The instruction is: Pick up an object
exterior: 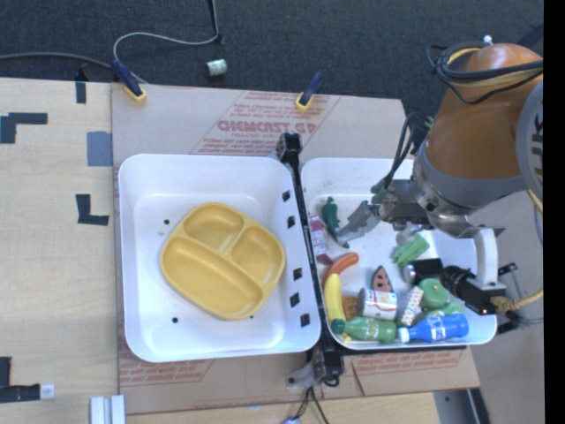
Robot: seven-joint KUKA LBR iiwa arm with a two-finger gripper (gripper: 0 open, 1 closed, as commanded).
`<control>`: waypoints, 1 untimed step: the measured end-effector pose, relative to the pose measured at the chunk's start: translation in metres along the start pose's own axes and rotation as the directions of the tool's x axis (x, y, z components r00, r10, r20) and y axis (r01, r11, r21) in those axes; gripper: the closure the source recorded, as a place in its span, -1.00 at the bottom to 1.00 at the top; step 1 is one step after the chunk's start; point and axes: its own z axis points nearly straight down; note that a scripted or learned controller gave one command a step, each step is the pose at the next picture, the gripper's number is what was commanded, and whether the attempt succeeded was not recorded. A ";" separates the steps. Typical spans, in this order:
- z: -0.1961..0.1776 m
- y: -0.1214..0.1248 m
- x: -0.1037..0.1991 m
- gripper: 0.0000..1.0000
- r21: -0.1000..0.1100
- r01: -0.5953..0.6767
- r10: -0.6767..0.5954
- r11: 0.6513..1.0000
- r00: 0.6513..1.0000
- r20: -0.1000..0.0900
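The gripper [357,222] hung over the right bin [353,173], beside a green toy [330,212]; its state I could not tell.

I could read one thing: red printing on the cardboard sheet [265,126] laid over the tabletop, well away from the jaws beyond the left bin, appeared to say "CHEMCAST GP". Labels on the bottles and cartons were too small to read.

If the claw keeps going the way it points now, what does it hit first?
The claw points down and toward the left side of the right bin. Going straight on, it would probably meet the small dark green toy beside it first, then the bin floor. Depth is hard to judge from this slanted view.
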 end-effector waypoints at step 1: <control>0.122 0.042 -0.037 -1.00 0.004 -0.001 0.001 1.000 1.000 -0.001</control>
